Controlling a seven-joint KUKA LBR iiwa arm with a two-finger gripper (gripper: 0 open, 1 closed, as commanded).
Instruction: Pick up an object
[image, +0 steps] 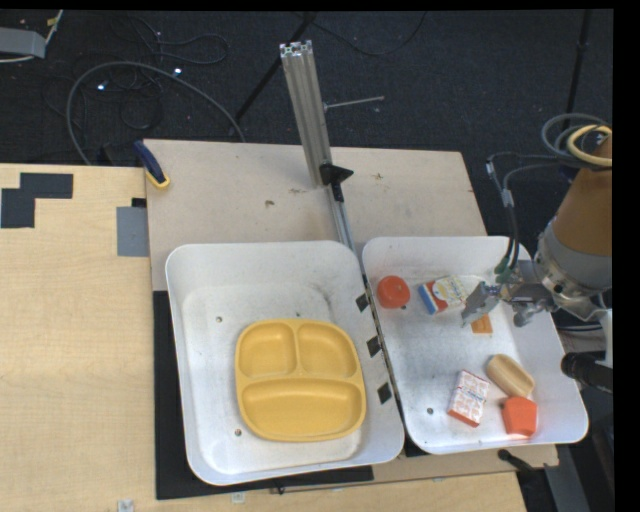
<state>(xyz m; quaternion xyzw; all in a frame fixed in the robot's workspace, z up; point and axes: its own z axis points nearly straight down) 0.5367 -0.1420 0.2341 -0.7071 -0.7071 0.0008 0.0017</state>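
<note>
Single arm (585, 215) reaches in from the right, wrist over the right bin (420, 425). Gripper (497, 305) sits low over the bin's upper right part, two dark fingers spread apart, one toward the left near a small carton (441, 293), the other to the right. Nothing visible between the fingers; a small orange piece (483, 324) lies just below them, apart from both as far as can be told.

Right bin contents: red round thing (393, 291) near the upper left, the carton beside it, a tan bread roll (511, 376) lower right, a red-and-white packet (467, 398) below centre, an orange block (520, 415) near the lower right corner. Left bin (200, 300) holds a yellow divided plate (298, 379).

Step, as judged: approach or descent onto a target, grasp not yet made. Nearest candidates are the orange piece and the carton.

Next move calls for: centring the fingers on one item, going down until the fingers straddle it, closing, then lifting straight up. Risk: carton and orange piece sit close together, so a finger may land on one while aiming at the other.
</note>
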